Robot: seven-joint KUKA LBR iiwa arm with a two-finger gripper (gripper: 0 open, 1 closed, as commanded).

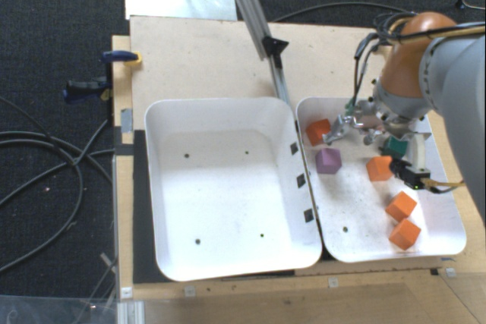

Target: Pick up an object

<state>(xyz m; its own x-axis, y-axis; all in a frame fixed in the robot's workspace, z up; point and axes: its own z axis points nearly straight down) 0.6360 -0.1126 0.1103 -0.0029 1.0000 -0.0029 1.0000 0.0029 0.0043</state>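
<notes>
Orange cubes (pixel 404 233) lie below the hand (pixel 338 131) hovering beside another cube (pixel 317 131).

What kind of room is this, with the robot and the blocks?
Probably a robot test lab. A grey robot arm reaches over two white bins on a plain wooden bench, with orange blocks to practise on, and cables trail across the dark carpet.

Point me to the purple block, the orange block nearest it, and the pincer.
purple block (pixel 328 161): camera view, middle of its top face.
orange block nearest it (pixel 317 132): camera view, middle of its visible face, upper left of the right bin.
pincer (pixel 334 134): camera view, at its fingertips beside that orange block.
</notes>
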